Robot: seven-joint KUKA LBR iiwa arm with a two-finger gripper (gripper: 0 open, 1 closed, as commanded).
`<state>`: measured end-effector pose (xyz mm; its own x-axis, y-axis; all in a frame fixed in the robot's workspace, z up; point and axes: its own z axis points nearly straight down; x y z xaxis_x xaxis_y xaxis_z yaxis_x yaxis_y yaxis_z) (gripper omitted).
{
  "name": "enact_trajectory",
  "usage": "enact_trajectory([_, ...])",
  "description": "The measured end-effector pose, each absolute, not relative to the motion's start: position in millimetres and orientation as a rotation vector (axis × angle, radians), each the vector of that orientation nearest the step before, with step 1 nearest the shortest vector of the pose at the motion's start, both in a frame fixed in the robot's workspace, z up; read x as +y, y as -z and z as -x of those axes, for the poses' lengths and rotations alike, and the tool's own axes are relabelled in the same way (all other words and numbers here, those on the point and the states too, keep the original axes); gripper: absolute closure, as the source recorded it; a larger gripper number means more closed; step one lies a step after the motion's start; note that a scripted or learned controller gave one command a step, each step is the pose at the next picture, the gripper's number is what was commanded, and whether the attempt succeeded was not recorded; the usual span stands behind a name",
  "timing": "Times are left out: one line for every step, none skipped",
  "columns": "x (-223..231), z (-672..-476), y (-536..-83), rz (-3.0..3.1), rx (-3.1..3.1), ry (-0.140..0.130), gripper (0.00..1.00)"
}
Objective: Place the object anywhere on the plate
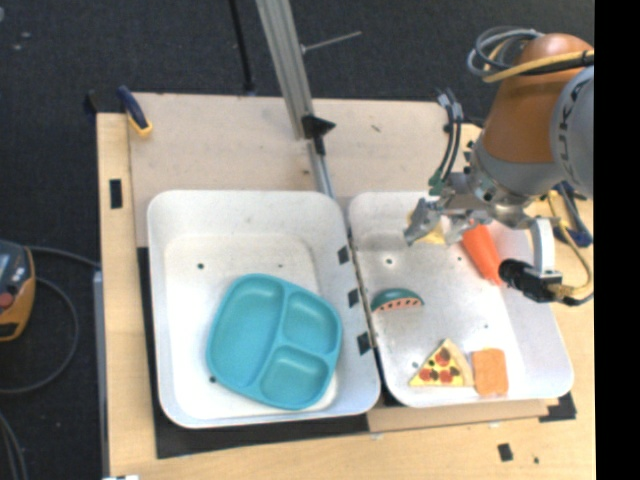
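Note:
A teal divided plate (240, 340) lies in the left bin (200, 230), toward its front. The right bin (455, 308) holds toy foods: a watermelon slice (397, 300) near the left wall, a pizza slice (441, 366) and an orange block (490, 371) at the front, and an orange carrot-like piece (481, 251) at the back right. My gripper (420, 226) hangs low over the back of the right bin. A small yellow piece (437, 235) peeks out just beside and under it. Whether the gripper touches that piece is hidden by the wrist.
An aluminium post (290, 68) rises from the bench behind the bins and slants down to the gap between them. A black fitting with cable (528, 278) hangs off the arm over the right bin's right side. A clamp (135, 111) sits at the bench's back left corner.

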<state>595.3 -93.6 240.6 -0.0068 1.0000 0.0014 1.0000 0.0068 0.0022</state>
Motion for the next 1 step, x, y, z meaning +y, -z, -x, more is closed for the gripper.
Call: enact_trajectory([-47.0,-593.8,-245.1,-2.214,2.230,-0.003,1.00])
